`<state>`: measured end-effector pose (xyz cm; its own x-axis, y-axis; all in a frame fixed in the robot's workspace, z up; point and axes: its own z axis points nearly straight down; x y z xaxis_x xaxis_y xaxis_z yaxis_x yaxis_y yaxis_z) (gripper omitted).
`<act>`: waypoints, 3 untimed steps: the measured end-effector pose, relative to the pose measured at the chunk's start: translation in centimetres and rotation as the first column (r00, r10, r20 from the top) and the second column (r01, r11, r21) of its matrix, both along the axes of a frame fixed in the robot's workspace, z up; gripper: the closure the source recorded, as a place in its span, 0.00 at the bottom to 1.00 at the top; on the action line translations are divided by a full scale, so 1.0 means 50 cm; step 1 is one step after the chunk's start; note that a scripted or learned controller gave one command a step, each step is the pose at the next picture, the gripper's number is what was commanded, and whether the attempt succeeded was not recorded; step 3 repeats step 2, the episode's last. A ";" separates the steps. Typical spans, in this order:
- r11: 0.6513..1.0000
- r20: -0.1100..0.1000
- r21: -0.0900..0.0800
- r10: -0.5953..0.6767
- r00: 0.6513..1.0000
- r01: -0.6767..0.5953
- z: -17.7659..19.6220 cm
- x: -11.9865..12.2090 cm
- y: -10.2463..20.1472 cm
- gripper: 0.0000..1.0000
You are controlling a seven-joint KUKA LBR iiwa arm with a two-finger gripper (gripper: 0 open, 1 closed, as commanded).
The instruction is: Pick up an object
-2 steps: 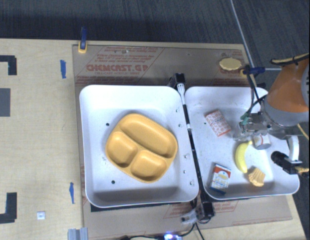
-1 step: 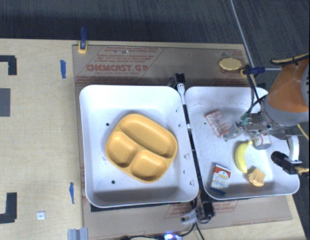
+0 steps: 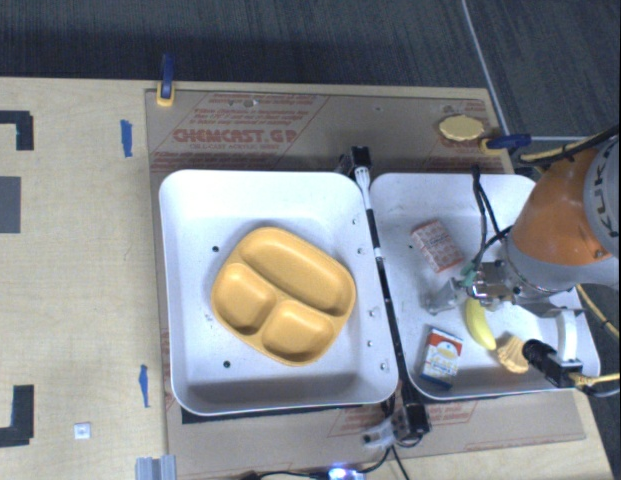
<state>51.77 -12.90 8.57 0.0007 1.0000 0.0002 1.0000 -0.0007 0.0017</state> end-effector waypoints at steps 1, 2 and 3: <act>1.000 0.007 -0.004 -0.001 1.000 0.001 0.023 0.004 -0.003 1.00; 1.000 -0.001 0.000 0.003 1.000 -0.003 0.199 0.150 0.155 1.00; 1.000 -0.001 0.000 0.003 1.000 -0.003 0.199 0.150 0.155 1.00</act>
